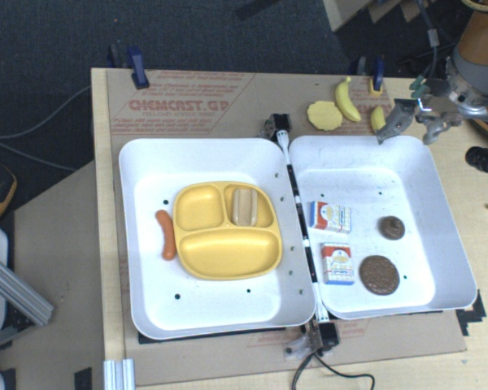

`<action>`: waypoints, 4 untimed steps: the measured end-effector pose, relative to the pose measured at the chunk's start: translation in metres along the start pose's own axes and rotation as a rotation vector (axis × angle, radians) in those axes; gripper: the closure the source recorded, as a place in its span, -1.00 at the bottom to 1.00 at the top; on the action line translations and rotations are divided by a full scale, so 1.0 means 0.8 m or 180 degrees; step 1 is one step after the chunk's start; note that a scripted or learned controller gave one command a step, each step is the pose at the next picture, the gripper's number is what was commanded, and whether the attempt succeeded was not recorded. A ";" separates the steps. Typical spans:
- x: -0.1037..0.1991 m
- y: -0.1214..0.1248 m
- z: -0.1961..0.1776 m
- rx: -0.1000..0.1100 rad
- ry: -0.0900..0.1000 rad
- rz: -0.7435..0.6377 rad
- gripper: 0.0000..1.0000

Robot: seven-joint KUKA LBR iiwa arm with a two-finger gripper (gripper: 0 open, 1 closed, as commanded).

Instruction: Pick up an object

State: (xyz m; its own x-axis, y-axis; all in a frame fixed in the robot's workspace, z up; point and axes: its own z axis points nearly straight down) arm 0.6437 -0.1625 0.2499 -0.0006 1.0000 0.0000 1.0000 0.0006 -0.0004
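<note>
in left bin (146, 299), glossy yellow plate (226, 231)

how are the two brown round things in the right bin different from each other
The larger brown disc is clearly wider than the smaller brown disc. The larger one lies toward the bin's near edge, right beside the lower carton; the smaller one lies farther back, with a wider gap to the upper carton. The larger one looks reddish brown, the smaller one duller and greyer. Both are round, dark, and lie on the right bin floor.
</note>
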 end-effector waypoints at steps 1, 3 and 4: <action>-0.044 0.001 0.174 0.0034 0.0005 0.0011 -1.00; -0.027 -0.135 0.207 0.0016 0.0009 0.0005 -1.00; -0.054 -0.045 0.206 -0.0024 -0.0011 -0.0006 -1.00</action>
State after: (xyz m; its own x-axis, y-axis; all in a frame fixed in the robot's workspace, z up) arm 0.6072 -0.2061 0.0855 -0.0025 1.0000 -0.0035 1.0000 0.0026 0.0071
